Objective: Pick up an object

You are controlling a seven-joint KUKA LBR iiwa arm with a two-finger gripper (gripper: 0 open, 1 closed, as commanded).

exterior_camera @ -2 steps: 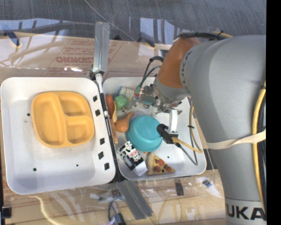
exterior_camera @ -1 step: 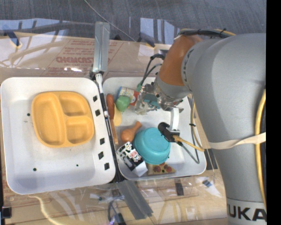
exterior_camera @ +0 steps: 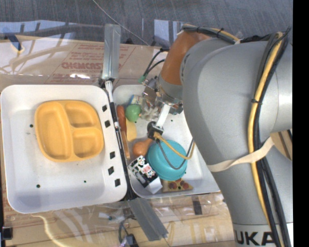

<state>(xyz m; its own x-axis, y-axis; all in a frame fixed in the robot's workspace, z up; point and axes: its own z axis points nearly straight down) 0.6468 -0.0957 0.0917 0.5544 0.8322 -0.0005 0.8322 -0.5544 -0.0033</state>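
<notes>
While reaching in from 3 o'clock, parking the gripper low in the right bin, up near its 11 o'clock corner. Honestly can't tell whether open or closed from this angle, or gripping anything at all. Sitting just at 9 o'clock of the gripper: a green ball, hugging a reddish-orange piece against the bin wall. Lying at 6 o'clock: a teal bowl, touching an orange ball at its 10 o'clock. Crowding the bowl's 8 o'clock: a black-and-white patterned thing. Resting in the left bin: a yellow divided tray.
</notes>
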